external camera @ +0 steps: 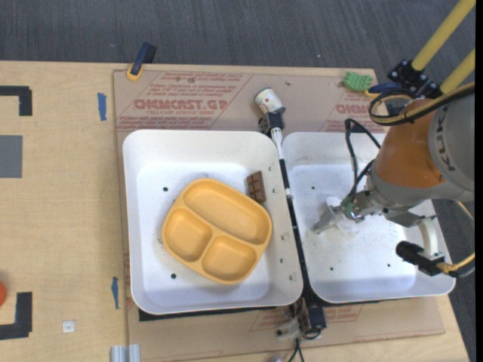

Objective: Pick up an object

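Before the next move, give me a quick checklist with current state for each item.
1. Tool position: the tool is low inside the right bin. ok.
2. Something between its tips: too small and blurred to see. cannot tell.
3. Target in the right bin: a small pale thing lies by the tool tips, unclear what it is. cannot tell.
4. Objects in the left bin: a yellow divided tray lies flat, a small brown block sits at its upper right edge, near the bin wall. ok.
5. Divider between the bins: the arm is on the right of it, apart from the tray. ok.
6. Cable: a black cable loops over the right bin near the arm. cannot tell if it will snag.
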